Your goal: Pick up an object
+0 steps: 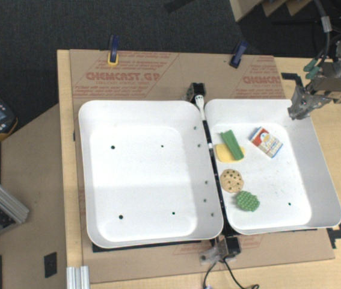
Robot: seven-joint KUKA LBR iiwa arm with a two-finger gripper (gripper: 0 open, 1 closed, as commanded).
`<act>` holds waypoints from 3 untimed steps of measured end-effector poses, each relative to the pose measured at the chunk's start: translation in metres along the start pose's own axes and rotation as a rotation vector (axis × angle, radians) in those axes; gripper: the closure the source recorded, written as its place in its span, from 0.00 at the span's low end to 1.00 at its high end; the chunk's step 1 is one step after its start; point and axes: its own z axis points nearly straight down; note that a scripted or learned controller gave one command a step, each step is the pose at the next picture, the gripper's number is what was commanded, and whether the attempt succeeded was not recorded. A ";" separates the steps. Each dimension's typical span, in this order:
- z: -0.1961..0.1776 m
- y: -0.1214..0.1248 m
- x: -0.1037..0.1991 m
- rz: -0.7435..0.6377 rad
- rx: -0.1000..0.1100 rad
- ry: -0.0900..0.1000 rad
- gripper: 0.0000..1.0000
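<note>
The gripper (300, 110), its state impossible to tell, hovers over the right bin's (314, 179) far edge, apart from the small carton (265, 142).

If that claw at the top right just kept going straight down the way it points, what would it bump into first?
Probably the bare white floor at the far right corner of the right bin. The gripper points down there; the nearest item, the small red-and-white box, lies off to the side. Its height is hard to judge.
</note>
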 end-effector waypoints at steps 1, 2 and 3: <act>-0.074 0.021 0.061 -0.001 -0.025 -0.005 1.00; -0.044 -0.040 0.116 0.001 -0.008 -0.003 1.00; -0.032 -0.044 0.147 0.003 -0.011 -0.005 1.00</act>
